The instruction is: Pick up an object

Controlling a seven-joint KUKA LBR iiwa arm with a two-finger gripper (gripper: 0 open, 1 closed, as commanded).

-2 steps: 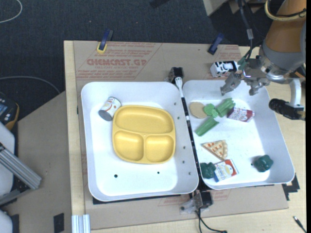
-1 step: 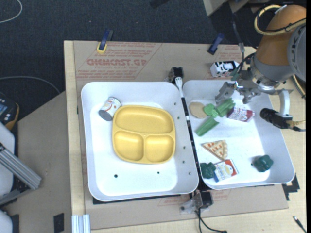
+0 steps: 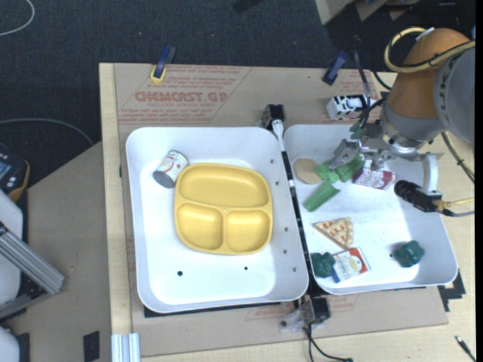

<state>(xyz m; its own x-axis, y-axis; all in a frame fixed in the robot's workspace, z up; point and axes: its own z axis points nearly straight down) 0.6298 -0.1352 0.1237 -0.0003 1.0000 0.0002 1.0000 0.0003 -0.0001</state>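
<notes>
Yellow tray [image 3: 223,217], one; perhaps seven small items.

Bright even light, soft shadows, slightly grainy

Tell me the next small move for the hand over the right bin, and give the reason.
Probably a short, straight descent. The hand hovers over the upper part of the right bin, right above a green piece, with a red-and-white packet beside it. Nothing is visibly between its fingers, so lowering onto the green piece looks like the nearest way to a grasp.
</notes>
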